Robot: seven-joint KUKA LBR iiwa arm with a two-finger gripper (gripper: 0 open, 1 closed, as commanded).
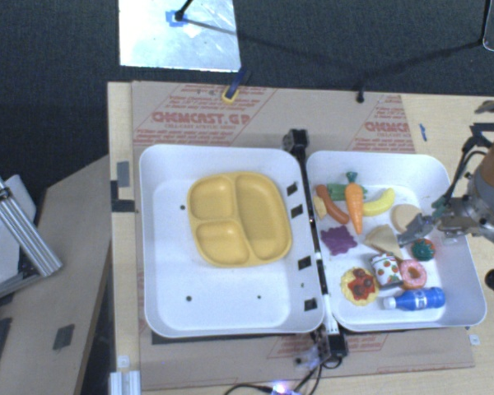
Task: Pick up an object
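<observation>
Camera view has the pincer [413,234], its grip state impossible to tell, low in the right bin [453,189] beside a beige wedge [382,239], probably light, stiff plastic, best pinched across its flat faces.

Toys [377,245] crowded in right bin [454,189]

Readable text sits on the brown cardboard sheet [329,109] under the two bins: red print reading roughly "CHEMCAST GP" at upper left of the sheet, with smaller lines beneath it too fine to read. The same red logo repeats at the sheet's upper right, angled and partly cut off by the right bin [457,245]. Nothing on the toy items is legible.
</observation>
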